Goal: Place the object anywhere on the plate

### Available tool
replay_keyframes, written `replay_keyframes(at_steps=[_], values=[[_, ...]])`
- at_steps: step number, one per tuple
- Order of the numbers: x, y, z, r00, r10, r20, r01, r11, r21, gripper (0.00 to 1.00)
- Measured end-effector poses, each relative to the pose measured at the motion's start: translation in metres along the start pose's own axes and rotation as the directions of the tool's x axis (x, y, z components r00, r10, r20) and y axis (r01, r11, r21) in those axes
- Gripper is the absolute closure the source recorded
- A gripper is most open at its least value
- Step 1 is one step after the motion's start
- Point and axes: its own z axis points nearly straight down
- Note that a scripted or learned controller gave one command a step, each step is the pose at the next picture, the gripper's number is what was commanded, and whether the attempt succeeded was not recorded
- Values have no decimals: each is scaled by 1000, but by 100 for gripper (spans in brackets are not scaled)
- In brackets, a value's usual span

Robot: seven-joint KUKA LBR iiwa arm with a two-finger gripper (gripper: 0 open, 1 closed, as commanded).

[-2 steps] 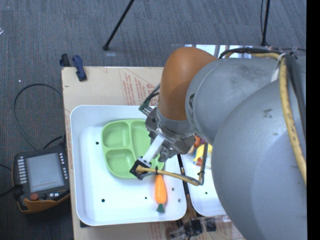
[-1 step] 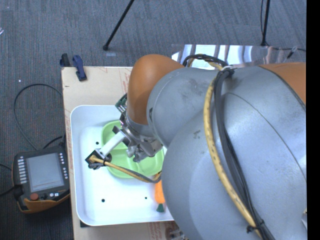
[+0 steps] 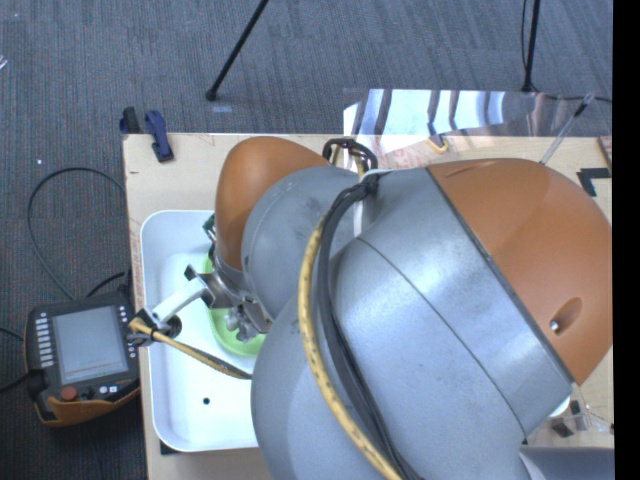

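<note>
Reaching in from the right and swelling across most of the view: grey arm (image 3: 420,318), broad orange shell on its near-right bulk, orange band (image 3: 255,183) rounded above the wrist. Bending down over the left white bin (image 3: 160,268) with the gripper (image 3: 238,320) low above the bin's middle, tucked beneath the wrist housing and largely hidden by it; spread or closed, impossible to tell from this angle. Lying on the bin floor directly under the wrist: green plate (image 3: 228,336), visible as a curved sliver at the near side and a paler green patch at the far left of the wrist, the rest covered by the arm. Somewhere under that same bulk perhaps, the object for the plate; cannot be picked out, nothing recognisable between wrist and plate. Running across the bin's left half from the rim toward the arm: thin dark-and-yellow cable (image 3: 200,353). Resting on the carpet just left of the bench (image 3: 135,178): teach pendant (image 3: 85,348), grey screen facing up. Sitting at the bench's far-left corner: blue clamp (image 3: 158,136). Beyond the bench at far right, a shiny reflective sheet (image 3: 440,113); farther still, a slanted tripod leg (image 3: 245,38) over dark carpet.
</note>
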Motion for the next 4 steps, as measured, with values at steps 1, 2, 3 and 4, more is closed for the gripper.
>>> replay_keyframes(at_steps=[1,2,3,4], values=[[-28,-15,-77,959,284,-10,-284,959,-1,100],[44,18,-208,973,228,-20,-228,974,-1,100],[59,24,-264,960,279,-13,-279,960,-1,100],[42,40,-403,978,-210,-5,210,978,-5,100]])
